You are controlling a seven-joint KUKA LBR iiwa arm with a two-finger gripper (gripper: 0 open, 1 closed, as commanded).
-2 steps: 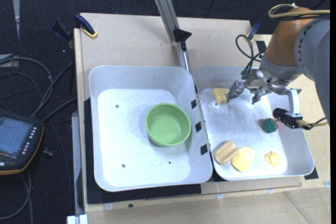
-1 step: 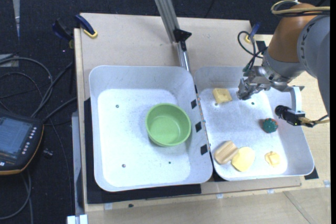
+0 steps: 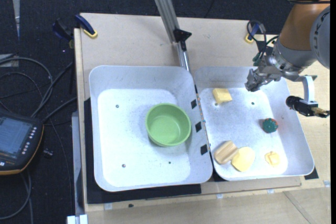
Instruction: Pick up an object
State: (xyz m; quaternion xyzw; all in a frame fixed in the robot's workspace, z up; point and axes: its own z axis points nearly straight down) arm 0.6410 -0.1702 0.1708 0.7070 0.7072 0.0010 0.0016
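The right bin (image 3: 294, 128) holds a yellow block (image 3: 222, 95) near its far left corner, a small teal object (image 3: 270, 125) to the right, a tan piece (image 3: 225, 151) and a round yellow piece (image 3: 243, 159) at the front, and a small yellow item (image 3: 272, 158) at the front right. My gripper (image 3: 254, 83) hangs over the far edge of the right bin, to the right of the yellow block and apart from it. Nothing shows between its fingers.
A green bowl (image 3: 168, 124) sits in the left bin (image 3: 113, 113). A metal pole (image 3: 168, 13) slants down to the divide between the bins. Blue-and-yellow clamps (image 3: 84, 26) (image 3: 254, 31) grip the bench's far corners. A pendant (image 3: 16, 141) lies at the left.
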